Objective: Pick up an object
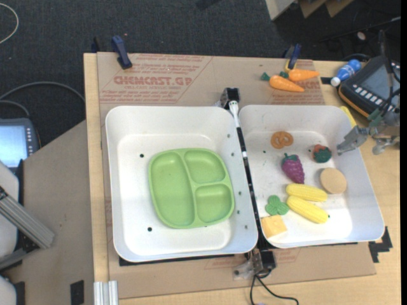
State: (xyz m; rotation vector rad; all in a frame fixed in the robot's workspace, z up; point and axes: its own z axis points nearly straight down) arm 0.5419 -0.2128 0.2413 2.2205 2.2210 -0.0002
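1. Hanging over the right rim of the right bin [375, 196], the gripper [348, 143] sits near that bin's back-right corner; can't tell how wide it is from up here, honestly.
2. Closest pick looks like the strawberry [321, 152], just toward the bin's middle from the gripper and a touch forward; the round cookie [332, 181] lies further toward the front edge.
3. Both are roundish, so approach angle shouldn't matter much, I'd guess.

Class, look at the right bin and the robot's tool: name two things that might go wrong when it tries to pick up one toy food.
1. The two corn cobs lie touching, with the broccoli and cheese wedge close by, so a grasp there may catch or nudge neighbours.
2. The tool sits at the right bin's rim; descending from there, it might strike the wall.
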